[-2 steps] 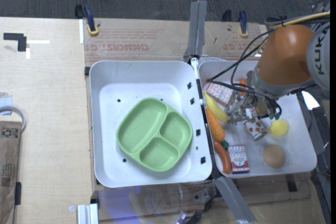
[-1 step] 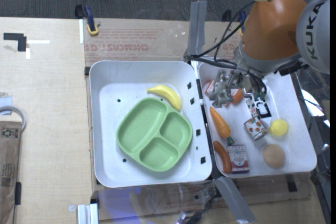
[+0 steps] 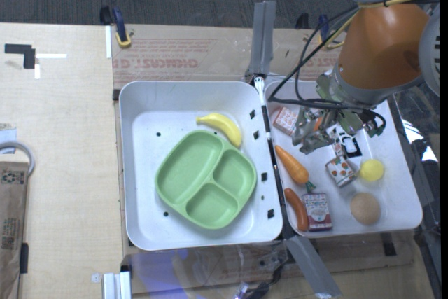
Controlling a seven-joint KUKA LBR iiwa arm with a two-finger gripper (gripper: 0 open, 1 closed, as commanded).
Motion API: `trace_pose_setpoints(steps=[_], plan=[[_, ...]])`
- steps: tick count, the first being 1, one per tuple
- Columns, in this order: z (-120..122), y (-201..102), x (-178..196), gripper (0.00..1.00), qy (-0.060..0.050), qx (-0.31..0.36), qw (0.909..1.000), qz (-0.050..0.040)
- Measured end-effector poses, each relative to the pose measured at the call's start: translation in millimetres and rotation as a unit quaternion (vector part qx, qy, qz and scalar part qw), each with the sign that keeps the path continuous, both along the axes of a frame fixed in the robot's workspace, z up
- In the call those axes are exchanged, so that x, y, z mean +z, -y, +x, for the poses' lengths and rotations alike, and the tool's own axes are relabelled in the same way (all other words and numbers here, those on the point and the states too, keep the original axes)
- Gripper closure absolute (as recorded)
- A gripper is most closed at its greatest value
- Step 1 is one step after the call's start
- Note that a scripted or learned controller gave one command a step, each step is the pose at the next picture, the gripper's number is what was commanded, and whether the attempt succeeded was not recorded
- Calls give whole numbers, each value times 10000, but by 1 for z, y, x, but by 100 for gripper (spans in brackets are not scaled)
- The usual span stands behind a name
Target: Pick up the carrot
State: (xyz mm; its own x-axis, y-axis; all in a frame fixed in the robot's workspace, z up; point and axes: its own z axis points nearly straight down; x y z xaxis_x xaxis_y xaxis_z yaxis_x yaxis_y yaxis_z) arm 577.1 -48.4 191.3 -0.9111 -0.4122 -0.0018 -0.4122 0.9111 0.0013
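Two white bins sit side by side. Leftmost, one bin holds a green divided plate with a banana at its upper edge. Right of the divider, the carrot lies near the other bin's left wall. The gripper hovers just above-right of it, apart from it; I cannot tell whether it is parted or closed.

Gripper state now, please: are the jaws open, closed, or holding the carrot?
Gripper: cannot be told; it is above the right bin, and the carrot lies apart from it.
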Motion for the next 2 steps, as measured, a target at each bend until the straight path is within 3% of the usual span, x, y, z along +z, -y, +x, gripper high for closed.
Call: trace_pose_setpoints(steps=[1, 2], plan=[[0, 0, 0, 0, 0, 1, 10000, 1], [0, 0, 0, 0, 0, 1, 10000, 1]])
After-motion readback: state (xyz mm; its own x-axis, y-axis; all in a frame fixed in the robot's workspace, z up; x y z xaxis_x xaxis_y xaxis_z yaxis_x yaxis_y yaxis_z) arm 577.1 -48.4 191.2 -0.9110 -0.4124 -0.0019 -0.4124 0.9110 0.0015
